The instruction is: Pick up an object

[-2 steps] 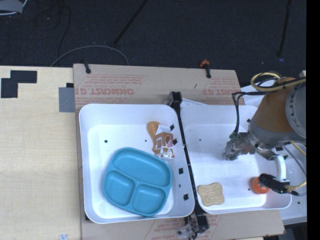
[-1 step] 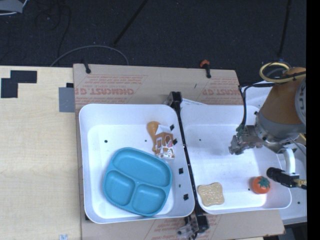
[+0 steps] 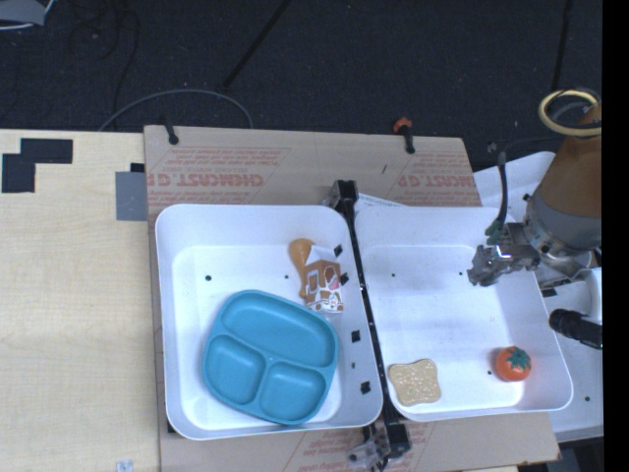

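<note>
My gripper [image 3: 485, 266] hangs over the right bin [image 3: 442, 234], near its right wall and toward the back. Nothing shows between its fingertips. A small orange tomato-like toy [image 3: 512, 363] lies in the right bin's front right corner, well in front of the gripper. A tan slice of toast [image 3: 415, 383] lies at the front left of the same bin. In the left bin [image 3: 187, 264] sit a blue divided plate [image 3: 269, 356], a small printed carton [image 3: 323, 287] and a brown piece [image 3: 302, 253] behind it.
A black divider [image 3: 360, 303] runs between the two bins. Cardboard [image 3: 295, 165] lies under both bins, with a clamp [image 3: 402, 126] at its back edge. Cables trail over the dark floor behind. The arm's grey body [image 3: 575, 200] stands at the right.
</note>
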Action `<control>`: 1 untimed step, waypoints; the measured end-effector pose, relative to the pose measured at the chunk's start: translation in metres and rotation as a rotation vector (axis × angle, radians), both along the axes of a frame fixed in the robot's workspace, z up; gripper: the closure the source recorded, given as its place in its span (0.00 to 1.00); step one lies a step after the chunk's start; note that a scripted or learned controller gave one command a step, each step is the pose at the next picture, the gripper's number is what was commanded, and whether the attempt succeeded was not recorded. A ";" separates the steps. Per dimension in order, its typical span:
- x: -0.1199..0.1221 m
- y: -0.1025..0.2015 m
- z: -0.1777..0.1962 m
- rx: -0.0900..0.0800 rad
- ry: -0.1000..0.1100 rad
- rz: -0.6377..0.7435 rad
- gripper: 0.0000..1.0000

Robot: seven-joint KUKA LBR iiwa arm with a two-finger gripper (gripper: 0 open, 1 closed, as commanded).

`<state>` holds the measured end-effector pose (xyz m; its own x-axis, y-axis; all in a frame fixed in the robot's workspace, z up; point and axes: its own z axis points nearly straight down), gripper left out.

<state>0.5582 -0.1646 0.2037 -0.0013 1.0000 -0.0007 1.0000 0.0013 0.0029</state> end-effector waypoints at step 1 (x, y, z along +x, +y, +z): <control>0.006 0.005 0.059 0.000 0.001 0.001 1.00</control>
<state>0.5639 -0.1592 0.2625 -0.0018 1.0000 -0.0005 1.0000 0.0018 0.0015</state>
